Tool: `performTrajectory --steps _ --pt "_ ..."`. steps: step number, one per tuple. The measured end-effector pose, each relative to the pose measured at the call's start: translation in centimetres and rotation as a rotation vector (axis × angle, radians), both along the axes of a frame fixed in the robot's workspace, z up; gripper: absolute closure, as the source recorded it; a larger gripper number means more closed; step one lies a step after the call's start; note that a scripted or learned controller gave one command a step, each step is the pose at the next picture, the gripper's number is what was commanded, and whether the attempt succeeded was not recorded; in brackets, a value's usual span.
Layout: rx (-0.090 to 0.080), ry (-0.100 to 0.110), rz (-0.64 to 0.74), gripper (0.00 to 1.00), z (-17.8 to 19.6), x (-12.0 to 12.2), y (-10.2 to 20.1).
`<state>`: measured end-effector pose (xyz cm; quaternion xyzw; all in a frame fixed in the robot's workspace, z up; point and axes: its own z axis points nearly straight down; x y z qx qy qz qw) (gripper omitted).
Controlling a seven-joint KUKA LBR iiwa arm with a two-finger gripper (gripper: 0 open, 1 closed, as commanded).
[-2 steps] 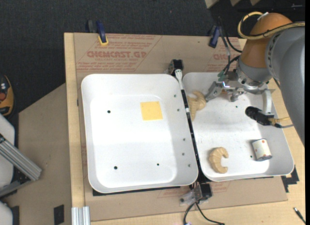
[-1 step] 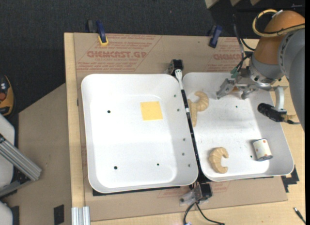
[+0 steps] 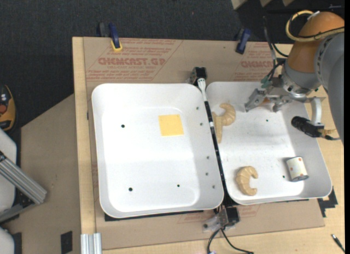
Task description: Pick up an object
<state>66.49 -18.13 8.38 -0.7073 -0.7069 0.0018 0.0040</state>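
Looking down on the bench (image 3: 136,56): finds the gripper (image 3: 263,104) hanging over the right bin (image 3: 262,143), toward its far right corner. Shows the fingers (image 3: 251,100) spread apart, pinching nothing, with bare white bin floor beneath. Places the nearest object, a tan croissant-shaped piece (image 3: 225,115), against the right bin's left edge, in the far half, near the gripper on its left but not touching it. Places a second croissant-shaped piece (image 3: 247,180), also tan, close to the right bin's near edge, roughly midway along it. Sets a small white cylinder (image 3: 296,168) on its side near the right bin's near right corner, well apart from the gripper. Puts one flat yellow square (image 3: 170,125) in the left bin (image 3: 142,165), somewhat toward the far edge and right of centre, touching nothing else. Shows both bins side by side, with long edges meeting along the middle of the bench.
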Motion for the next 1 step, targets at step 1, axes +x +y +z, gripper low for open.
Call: performTrajectory --steps 1 --pt "0.001 0.001 0.000 0.00 -0.01 0.00 -0.19"
